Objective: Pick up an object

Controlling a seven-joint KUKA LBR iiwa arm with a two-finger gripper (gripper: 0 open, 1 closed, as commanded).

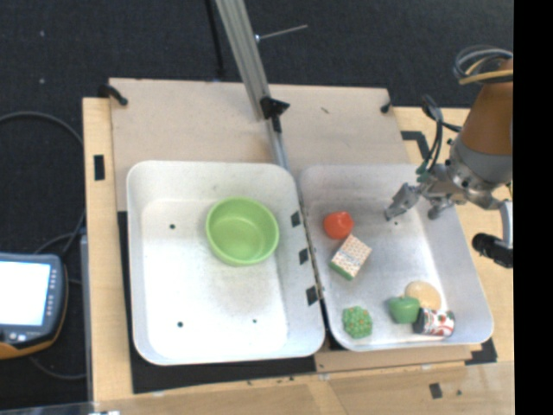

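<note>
The gripper (419,201) hangs over the far right part of the right bin (380,184), its two fingers spread wide with nothing between them. Nearest to it toward the bin's middle lie the red ball (338,225) and the patterned block (350,258). Well apart, along the near edge, lie the green knobbly ball (357,321), the green piece (403,309) and the pale round thing (422,294) at the near right corner.

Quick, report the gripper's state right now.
Gripper: open, holding nothing, hanging over the upper part of the right bin.
</note>
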